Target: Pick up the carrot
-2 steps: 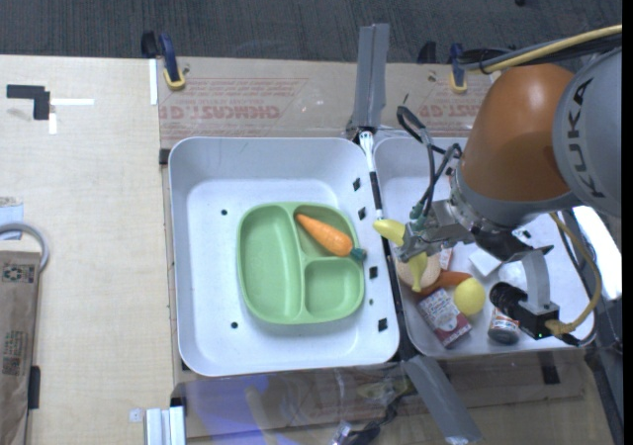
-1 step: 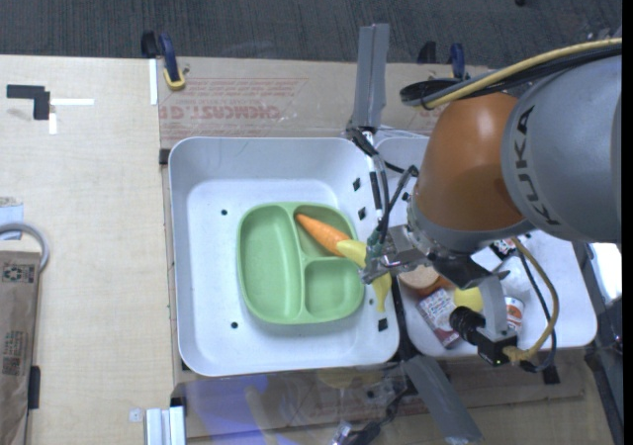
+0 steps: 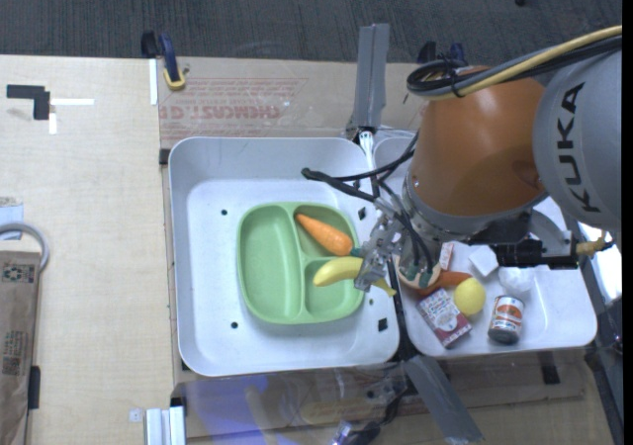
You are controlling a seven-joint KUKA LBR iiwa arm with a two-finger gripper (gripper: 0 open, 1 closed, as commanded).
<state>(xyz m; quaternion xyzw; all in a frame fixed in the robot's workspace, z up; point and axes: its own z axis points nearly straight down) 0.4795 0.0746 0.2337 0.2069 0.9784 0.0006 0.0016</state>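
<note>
Left white bin (image 3: pixel 198 265) holds a green divided plate (image 3: pixel 267 265), which I'll use as the landmark. The carrot (image 3: pixel 324 231) lies in the plate's upper right compartment, tilted, thick end toward the plate's centre divider, tip pointing to the plate's right rim. A banana (image 3: pixel 339 270) lies in the plate's lower right compartment, just below the carrot and apart from it, its right end poking over the plate's right rim. The gripper (image 3: pixel 374 265) sits at the plate's right edge, just beside the banana's right end, lower right of the carrot and not touching the carrot; cannot tell how the gripper stands, cables and wrist hardware clutter it. The grey arm with orange band (image 3: pixel 475 151) hangs over the area right of the plate, covering much of the right white bin (image 3: pixel 569 329). Right of the plate, in that second bin: a yellow lemon (image 3: pixel 469 296), a small can with red label (image 3: pixel 505 318), a red packet (image 3: pixel 443 315), something orange and partly hidden (image 3: pixel 447 280) beside the lemon. Wooden counter (image 3: pixel 79 196) spreads left of the plate, beyond the bin wall.
</note>
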